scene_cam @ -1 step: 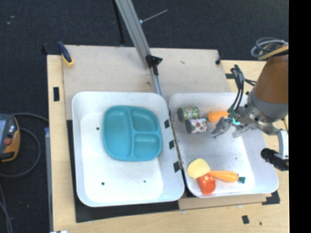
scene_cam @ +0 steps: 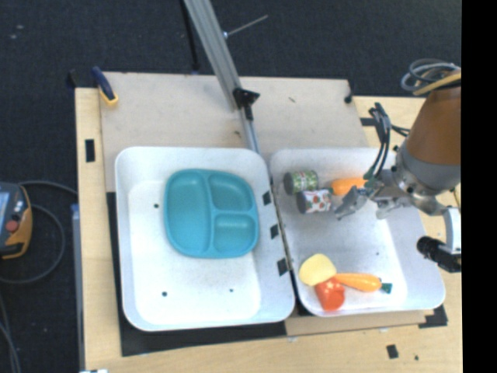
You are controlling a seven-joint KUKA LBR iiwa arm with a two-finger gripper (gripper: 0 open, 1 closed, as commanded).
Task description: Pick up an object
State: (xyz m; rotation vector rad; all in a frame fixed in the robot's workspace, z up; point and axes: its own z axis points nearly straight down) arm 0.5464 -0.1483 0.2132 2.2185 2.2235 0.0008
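Observation:
In the right bin (scene_cam: 404,247), near its back edge, a green can (scene_cam: 301,181) lies beside a white and red can (scene_cam: 314,201). An orange piece (scene_cam: 344,185) rests just right of them. My gripper (scene_cam: 354,201) hangs over the bin's back half, right beside the orange piece and the white and red can, with the arm (scene_cam: 435,142) coming in from the right. In the front of the bin, a yellow round piece (scene_cam: 317,270), a red pepper (scene_cam: 330,294) and a carrot (scene_cam: 361,283) lie close together.
The left bin (scene_cam: 140,286) holds a blue divided plate (scene_cam: 211,212). A slanted metal pole (scene_cam: 213,49) runs from the back down to the gap between the bins. Cables (scene_cam: 380,142) hang by the wrist. The gritty middle of the right bin is bare.

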